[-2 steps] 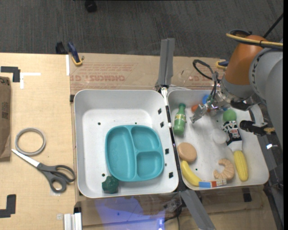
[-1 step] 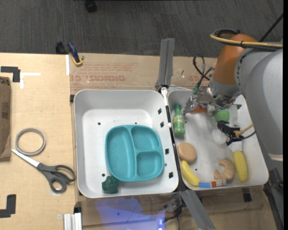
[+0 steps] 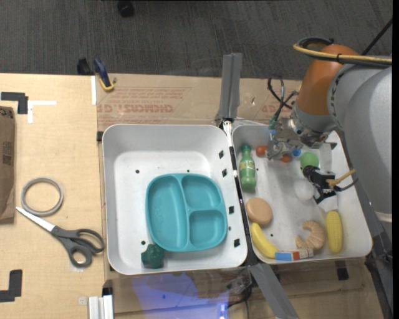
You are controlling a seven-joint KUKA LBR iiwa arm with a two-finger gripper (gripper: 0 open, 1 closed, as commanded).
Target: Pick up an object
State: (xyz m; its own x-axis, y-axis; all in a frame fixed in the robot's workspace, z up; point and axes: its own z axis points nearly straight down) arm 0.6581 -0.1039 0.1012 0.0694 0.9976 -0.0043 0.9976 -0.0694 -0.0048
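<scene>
- Brown paper bag, cut off by the left edge.
- Big grey arm, cropped at the right edge.
- Two-finger gripper under the wrist, too cluttered to tell how the fingers stand.
- Small red and blue pieces beside it, too small to identify.
- Black dark object on the carpet, clipped by the top edge.
- Bottom rim of the left white bin, blurred by a bluish glare.

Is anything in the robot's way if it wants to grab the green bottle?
Nothing visible blocks it. The gripper sits at the far end of the right bin, and the green bottle lies to its left against the bin's left wall, with bare white floor between them.
</scene>
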